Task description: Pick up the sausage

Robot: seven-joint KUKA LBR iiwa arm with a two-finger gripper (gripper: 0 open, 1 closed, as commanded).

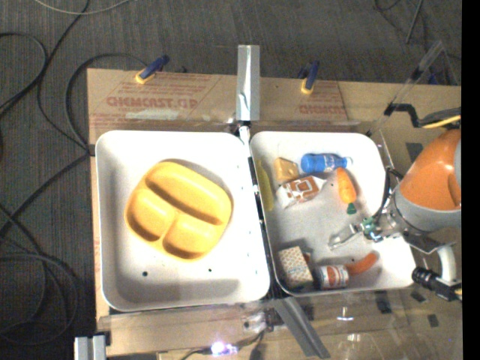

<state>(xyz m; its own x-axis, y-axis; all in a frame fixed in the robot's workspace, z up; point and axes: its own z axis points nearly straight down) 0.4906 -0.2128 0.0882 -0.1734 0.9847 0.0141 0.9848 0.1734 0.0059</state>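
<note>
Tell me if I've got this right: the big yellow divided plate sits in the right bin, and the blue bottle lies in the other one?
Not quite. The camera view shows the yellow divided plate in the left bin; the blue bottle lies in the other one, the right bin.

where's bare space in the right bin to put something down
The bare floor lies mid-bin, between the carrot and white carton above and the sausage below, left of the gripper. The near edge and far side are crowded.

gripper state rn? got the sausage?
Gripper: open, holding nothing, over the right bin; sausage lies apart on the bin floor.
</note>
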